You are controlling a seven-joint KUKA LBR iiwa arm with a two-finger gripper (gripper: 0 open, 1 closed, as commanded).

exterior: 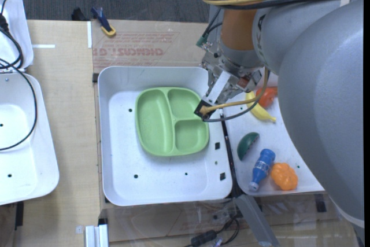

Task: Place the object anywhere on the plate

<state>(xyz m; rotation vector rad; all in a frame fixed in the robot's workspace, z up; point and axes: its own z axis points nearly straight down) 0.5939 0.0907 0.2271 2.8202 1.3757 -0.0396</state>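
A light green plate (171,121) with three compartments lies in the left of the two bins (118,147). My gripper (230,88) hangs over the divide between the bins, just right of the plate's upper right corner. Most of it is hidden under the orange-banded wrist. In the right bin (292,144) lie a yellow banana (263,114), an orange piece (268,96) behind it, a dark green object (247,144), a blue bottle (261,168) and an orange fruit (284,176).
The arm's big grey body covers the right bin's far and right side. Another white tray (23,153) with a black cable stands at the far left. A blue and yellow clamp (103,21) lies on the bench behind the bins.
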